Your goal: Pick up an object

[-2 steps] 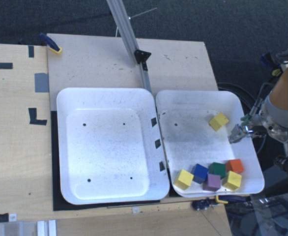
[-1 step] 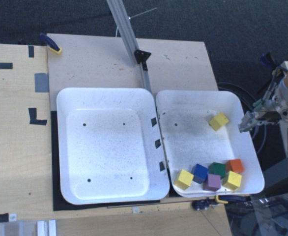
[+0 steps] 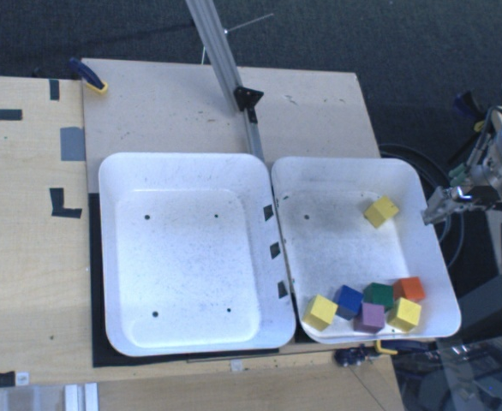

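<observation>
The right white bin (image 3: 345,174) holds several small cubes. A yellow cube (image 3: 380,211) lies alone near its far right side. Along the near edge sit a yellow cube (image 3: 321,312), a blue cube (image 3: 349,300), a green cube (image 3: 378,295), a purple cube (image 3: 372,316), an orange cube (image 3: 409,288) and another yellow cube (image 3: 406,314), packed close together. My gripper (image 3: 444,204) hangs just outside the bin's right rim, at about the level of the lone yellow cube and apart from every cube. I see nothing held in it.
The left white bin (image 3: 182,165) stands beside the right one. A grey metal pole (image 3: 221,50) slants down from the top to the gap between the bins. A blue and yellow clamp (image 3: 88,75) lies at the far left. Cables (image 3: 422,161) run at the right.
</observation>
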`<state>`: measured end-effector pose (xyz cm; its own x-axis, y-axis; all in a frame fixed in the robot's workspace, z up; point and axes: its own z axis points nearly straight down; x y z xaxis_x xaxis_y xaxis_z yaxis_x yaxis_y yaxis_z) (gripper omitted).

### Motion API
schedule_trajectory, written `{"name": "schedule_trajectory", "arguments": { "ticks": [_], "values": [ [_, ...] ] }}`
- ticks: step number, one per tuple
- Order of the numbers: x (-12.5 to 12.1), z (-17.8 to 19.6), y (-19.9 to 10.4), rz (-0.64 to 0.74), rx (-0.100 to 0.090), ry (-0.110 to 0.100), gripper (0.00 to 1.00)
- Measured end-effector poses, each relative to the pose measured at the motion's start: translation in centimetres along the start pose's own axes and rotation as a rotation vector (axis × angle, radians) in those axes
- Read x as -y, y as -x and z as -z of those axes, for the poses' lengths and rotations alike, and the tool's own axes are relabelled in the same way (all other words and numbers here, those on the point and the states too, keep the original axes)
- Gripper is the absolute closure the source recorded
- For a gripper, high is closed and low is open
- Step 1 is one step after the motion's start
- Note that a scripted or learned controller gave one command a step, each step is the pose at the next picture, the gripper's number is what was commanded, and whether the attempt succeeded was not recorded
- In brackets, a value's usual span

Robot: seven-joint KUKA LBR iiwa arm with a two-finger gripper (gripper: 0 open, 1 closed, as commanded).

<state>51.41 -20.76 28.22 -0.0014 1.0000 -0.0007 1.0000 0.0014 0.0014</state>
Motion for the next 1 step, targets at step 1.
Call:
{"name": "schedule_trajectory", "arguments": {
  "ticks": [1],
  "values": [
    [-0.93,-0.09,-5.54,0.005,-0.002,-0.002,1.00]
  ]
}}
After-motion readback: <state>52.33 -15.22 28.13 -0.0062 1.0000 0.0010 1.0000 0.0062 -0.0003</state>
